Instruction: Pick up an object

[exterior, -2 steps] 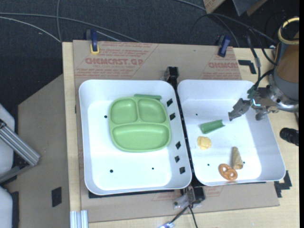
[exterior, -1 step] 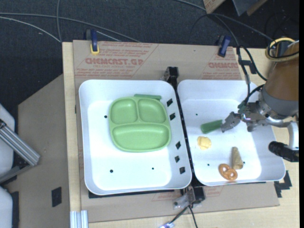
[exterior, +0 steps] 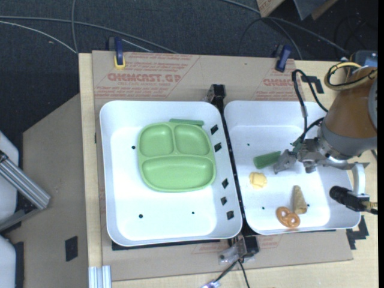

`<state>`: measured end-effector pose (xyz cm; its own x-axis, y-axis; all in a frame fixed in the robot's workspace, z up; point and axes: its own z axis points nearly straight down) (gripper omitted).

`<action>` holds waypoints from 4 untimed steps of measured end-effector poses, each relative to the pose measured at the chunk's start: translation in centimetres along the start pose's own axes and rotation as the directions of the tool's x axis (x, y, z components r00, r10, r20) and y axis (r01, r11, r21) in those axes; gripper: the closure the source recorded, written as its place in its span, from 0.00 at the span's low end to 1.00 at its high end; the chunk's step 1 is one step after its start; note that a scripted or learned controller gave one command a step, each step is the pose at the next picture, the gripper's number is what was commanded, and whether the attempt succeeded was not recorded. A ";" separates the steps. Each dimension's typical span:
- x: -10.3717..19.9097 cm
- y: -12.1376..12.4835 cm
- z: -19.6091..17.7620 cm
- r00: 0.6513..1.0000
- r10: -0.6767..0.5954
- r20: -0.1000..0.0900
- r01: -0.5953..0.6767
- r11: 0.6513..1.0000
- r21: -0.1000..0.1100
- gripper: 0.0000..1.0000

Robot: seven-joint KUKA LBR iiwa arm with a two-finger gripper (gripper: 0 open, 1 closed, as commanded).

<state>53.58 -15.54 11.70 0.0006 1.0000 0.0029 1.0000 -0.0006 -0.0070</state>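
In the right bin (exterior: pixel 252 116), my gripper (exterior: pixel 296 165) hovers low over the floor, its arm coming in from the right. It is open, with nothing between its fingers. A green flat block (exterior: pixel 267 159) lies just left of the nearer finger (exterior: pixel 281 166), close to it or touching. A small yellow chunk (exterior: pixel 258 180) lies in front of the block. A tan cone-shaped piece (exterior: pixel 298 199) and an orange pretzel ring (exterior: pixel 288 216) sit near the bin's front edge, below the gripper.
The left bin (exterior: pixel 120 209) holds a green divided plate (exterior: pixel 176 156) with a flat green piece (exterior: pixel 187 122) at its back rim. Black clips line the divider (exterior: pixel 225 161) between the bins. Cables trail across the right bin's back right.
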 end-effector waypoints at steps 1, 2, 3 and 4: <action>0.0 0.2 -1.4 1.000 0.000 0.001 0.000 1.000 -0.007 1.00; -0.7 0.3 -6.0 1.000 -0.001 0.005 0.001 1.000 -0.013 1.00; -0.8 0.4 -9.1 1.000 -0.001 0.004 0.001 1.000 -0.012 1.00; 4.5 -0.9 -10.1 1.000 -0.006 -0.001 0.006 1.000 -0.006 1.00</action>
<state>52.75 -11.05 21.85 -0.0052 1.0000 0.0041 1.0000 0.0052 -0.0009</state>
